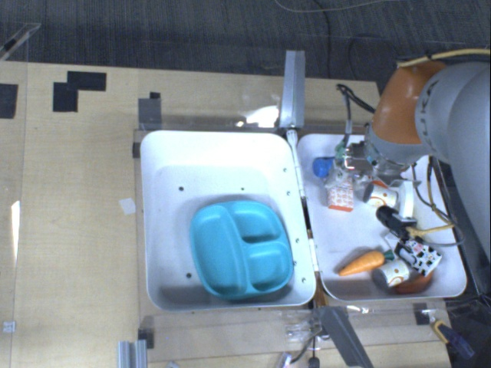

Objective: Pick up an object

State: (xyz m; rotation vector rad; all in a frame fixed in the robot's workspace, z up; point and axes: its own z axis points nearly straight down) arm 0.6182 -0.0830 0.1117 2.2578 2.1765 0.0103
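1. The gripper (354, 167) hangs over the back of the right bin (453, 286); whether the claw is apart or together, I cannot tell.
2. A small red-and-white packet (341, 198) lies just below it, beside the blue cap (322, 166).
3. The carrot (362, 263) lies nearer the front, long axis running left-right.
4. The centre divider crowds the left; open floor lies mid-bin.
5. The teal tray (242, 248) fills the left bin (161, 205).
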